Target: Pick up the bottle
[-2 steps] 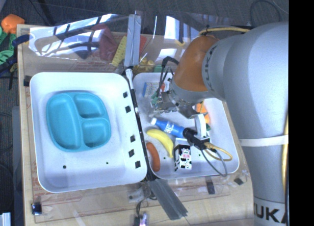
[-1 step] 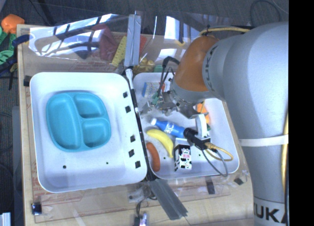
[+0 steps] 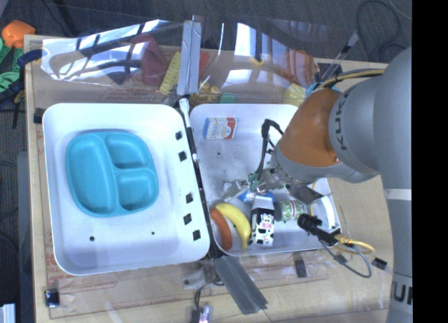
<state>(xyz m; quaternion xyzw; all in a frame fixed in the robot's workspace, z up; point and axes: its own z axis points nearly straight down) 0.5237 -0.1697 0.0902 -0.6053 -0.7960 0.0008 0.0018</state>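
Note:
The bottle (image 3: 290, 210) looks like a small clear one with a green label, lying on its side near the front right of the right bin (image 3: 231, 157). Much of it is hidden under the wrist. My gripper (image 3: 257, 184) reaches down into the middle of that bin, just left of and behind the bottle, over some small shiny bits. The grey arm with its orange band (image 3: 308, 139) covers the bin's right side.
A cow-patterned carton (image 3: 262, 229), a banana (image 3: 236, 221) and a red fruit (image 3: 222, 228) crowd the right bin's front. A small milk carton (image 3: 220, 128) lies at its back. The left bin (image 3: 168, 230) holds a blue divided plate (image 3: 110, 172).

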